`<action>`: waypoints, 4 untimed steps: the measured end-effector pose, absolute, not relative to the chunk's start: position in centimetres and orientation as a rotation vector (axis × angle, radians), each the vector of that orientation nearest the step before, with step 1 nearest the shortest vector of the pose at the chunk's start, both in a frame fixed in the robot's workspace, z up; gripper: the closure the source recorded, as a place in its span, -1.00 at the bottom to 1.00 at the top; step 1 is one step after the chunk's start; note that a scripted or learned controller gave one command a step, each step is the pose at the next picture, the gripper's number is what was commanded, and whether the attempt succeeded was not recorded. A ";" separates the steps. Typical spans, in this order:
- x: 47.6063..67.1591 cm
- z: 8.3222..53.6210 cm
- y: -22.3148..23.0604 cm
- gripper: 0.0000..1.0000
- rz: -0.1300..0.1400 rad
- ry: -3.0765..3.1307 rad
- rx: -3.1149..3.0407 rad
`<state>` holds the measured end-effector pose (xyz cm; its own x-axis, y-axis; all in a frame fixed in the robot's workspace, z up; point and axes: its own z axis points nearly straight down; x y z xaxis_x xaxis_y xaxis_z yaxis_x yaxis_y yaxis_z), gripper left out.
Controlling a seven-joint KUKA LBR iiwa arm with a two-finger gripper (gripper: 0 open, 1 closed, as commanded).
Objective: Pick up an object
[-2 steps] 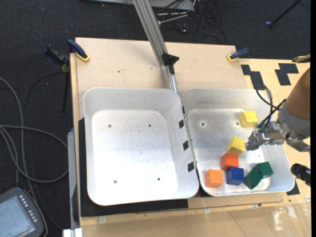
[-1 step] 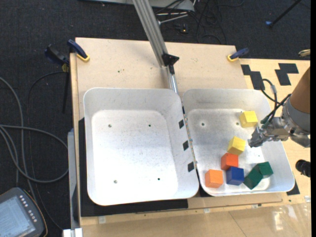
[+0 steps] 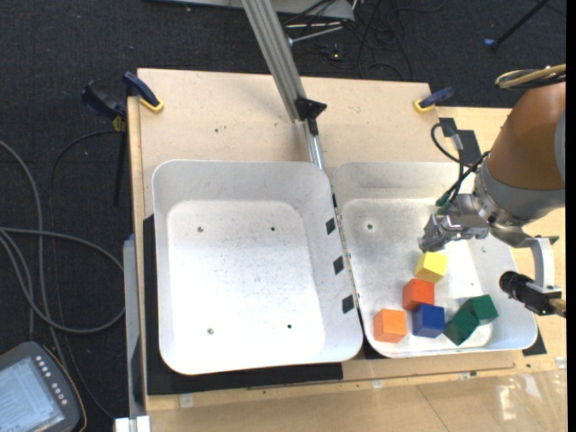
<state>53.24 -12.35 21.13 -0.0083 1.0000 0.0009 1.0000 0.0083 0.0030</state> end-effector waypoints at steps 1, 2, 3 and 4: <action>54.4 21.3 -8.1 1.00 0.002 2.229 2.213; 56.4 20.8 -2.7 1.00 0.003 2.230 2.212; 57.7 22.4 3.0 1.00 0.006 2.230 2.212; 60.0 21.9 8.0 1.00 0.005 2.229 2.214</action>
